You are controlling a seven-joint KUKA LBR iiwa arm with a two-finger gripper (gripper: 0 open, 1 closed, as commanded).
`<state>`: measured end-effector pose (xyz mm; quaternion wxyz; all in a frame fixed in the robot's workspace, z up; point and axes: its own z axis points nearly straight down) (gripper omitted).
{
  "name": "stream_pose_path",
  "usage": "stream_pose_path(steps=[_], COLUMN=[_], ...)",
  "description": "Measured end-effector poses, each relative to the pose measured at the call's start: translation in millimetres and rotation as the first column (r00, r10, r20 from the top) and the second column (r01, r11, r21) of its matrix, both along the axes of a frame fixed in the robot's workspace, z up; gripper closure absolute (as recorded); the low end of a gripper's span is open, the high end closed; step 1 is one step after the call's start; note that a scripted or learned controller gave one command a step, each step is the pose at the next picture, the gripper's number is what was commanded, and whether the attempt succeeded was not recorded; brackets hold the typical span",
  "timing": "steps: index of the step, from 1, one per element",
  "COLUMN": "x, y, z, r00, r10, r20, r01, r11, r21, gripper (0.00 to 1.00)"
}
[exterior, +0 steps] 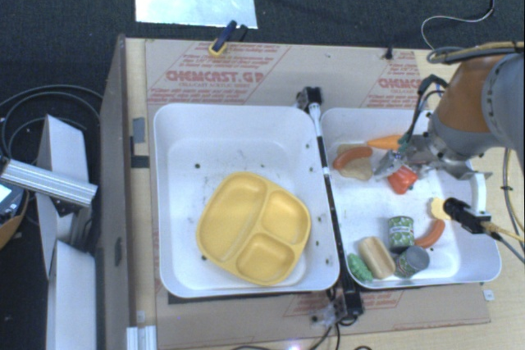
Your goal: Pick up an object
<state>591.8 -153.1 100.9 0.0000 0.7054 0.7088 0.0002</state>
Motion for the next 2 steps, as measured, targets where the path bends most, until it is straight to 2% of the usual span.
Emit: stream_pose_path(steps=[1, 2], x=[1.2, -34.3], y=[-0.6, 76.3], z=[11.4, 84.1], r00=[1.000, 1.000], r10=[0.004, 0.000], r20=[0.004, 0.003], r01=[-0.004, 0.000], r11=[1.000, 1.000], r21=[-0.002, 0.001], gripper=[1.00, 1.00])
